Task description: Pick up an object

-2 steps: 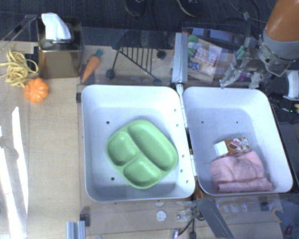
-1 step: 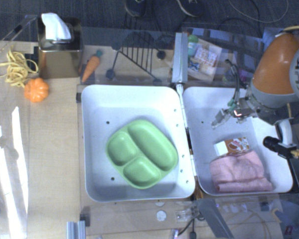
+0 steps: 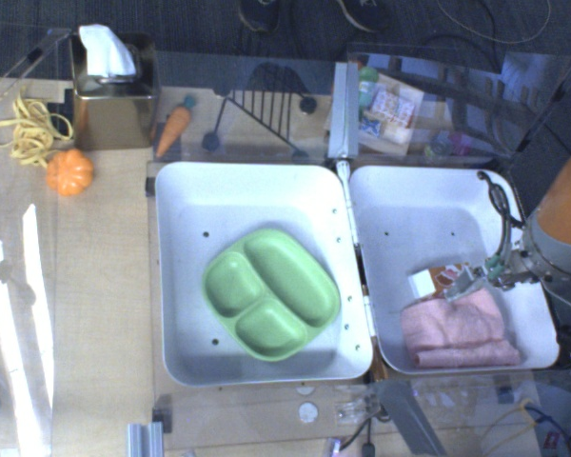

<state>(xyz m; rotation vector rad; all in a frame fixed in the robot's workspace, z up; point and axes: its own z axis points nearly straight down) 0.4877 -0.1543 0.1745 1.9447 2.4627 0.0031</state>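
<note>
A folded pink cloth lies in the right bin, at its near side. A small white and brown packet sits just beyond the cloth's far left corner. My gripper reaches in from the right and hovers low over the far edge of the cloth, next to the packet. I see nothing held between its fingers. The left bin holds a green divided plate with three compartments.
On the bench to the left lie an orange toy pumpkin, a yellow cord, a toy carrot and a brown tissue box. A clear box with packets stands behind the right bin.
</note>
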